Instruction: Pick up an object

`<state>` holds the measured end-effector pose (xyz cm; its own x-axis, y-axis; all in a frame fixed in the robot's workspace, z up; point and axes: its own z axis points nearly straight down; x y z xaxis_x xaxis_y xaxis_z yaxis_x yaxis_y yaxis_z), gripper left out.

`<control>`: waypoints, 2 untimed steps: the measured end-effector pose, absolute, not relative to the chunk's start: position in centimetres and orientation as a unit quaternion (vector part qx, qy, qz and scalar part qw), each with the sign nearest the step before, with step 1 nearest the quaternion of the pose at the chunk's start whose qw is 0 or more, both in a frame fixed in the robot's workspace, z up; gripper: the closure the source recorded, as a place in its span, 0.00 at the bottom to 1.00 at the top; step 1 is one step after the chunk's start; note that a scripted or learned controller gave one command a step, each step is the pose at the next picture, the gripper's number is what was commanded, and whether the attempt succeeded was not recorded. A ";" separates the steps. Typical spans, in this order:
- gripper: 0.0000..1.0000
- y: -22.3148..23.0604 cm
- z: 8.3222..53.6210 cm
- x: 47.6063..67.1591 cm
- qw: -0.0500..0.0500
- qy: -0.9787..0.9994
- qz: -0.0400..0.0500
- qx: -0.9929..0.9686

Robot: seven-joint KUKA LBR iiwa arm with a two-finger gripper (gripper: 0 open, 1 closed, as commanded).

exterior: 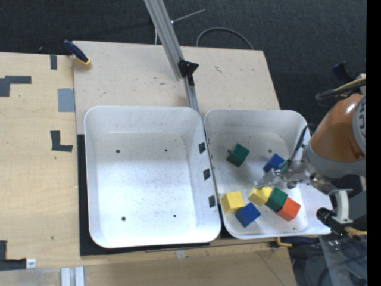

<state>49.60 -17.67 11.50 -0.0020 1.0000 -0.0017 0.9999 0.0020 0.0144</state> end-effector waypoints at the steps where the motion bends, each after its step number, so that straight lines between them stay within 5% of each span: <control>1: 1.00 -17.7 12.5 49.8 0.008 0.707 0.006 0.707; 2: 1.00 -17.8 18.8 50.1 0.002 0.708 0.001 0.707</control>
